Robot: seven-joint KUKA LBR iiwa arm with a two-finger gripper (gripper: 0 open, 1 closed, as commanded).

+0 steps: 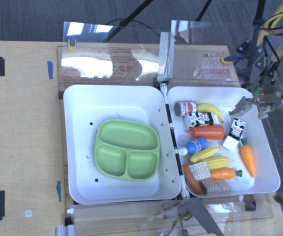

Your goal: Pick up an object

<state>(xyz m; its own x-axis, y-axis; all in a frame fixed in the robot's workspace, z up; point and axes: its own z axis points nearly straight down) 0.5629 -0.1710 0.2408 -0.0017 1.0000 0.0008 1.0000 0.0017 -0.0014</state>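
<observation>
The right white bin (pixel 269 181) holds several toy foods: a small can (pixel 184 108), a banana (pixel 211 111), a red-orange bottle (pixel 207 131), a blue bottle (pixel 196 145), a corn cob (pixel 215 162), two carrots (pixel 248 160) (pixel 225 173) and a white cow-print carton (pixel 235 133). My gripper (pixel 252 109) hangs over the bin's far right corner, just above and behind the cow-print carton. Its two grey fingers are spread apart and open, with nothing between them.
The left white bin (pixel 77 107) holds a green divided plate (pixel 127 148). A second yellow banana (pixel 204 154), a red piece (pixel 191 179) and a meshed packet (pixel 214 185) crowd the right bin's front. Clear panels (pixel 131 63) stand behind both bins.
</observation>
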